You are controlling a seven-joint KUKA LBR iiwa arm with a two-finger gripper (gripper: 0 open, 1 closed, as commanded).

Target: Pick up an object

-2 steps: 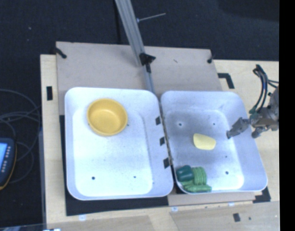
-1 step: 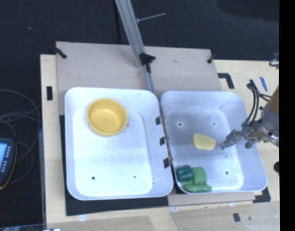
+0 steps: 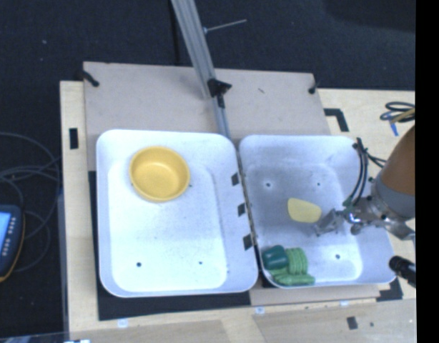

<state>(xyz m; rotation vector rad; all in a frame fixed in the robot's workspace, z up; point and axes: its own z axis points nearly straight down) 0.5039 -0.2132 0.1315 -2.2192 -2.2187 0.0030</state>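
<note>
Gripper [image 3: 328,224] sits low in the right bin [image 3: 277,156], reaching in from the right edge of my view, orange band of the arm [image 3: 398,166] just above it. Fingers look dark and blurred at this slant; I cannot tell whether they are spread or closed, and nothing shows between them, so I log no grasp. Nearest candidate is the pale yellow piece [image 3: 304,209], lying flat on the bin floor just beside the fingertips, up and to the left of them in my view. It may be touching; I cannot separate the two. Its long axis runs roughly left to right, tilted slightly down toward the gripper. My read: the coming move turns on that small offset, a short shift left and away from the near wall to centre the fingers over the piece, closing across its short side. Second candidate, the green object [image 3: 287,263], lies against the near wall of the same bin, below and left of the fingers, farther off. The yellow bowl [image 3: 159,174] in the left bin [image 3: 119,263] is well apart, across the divider.
</note>
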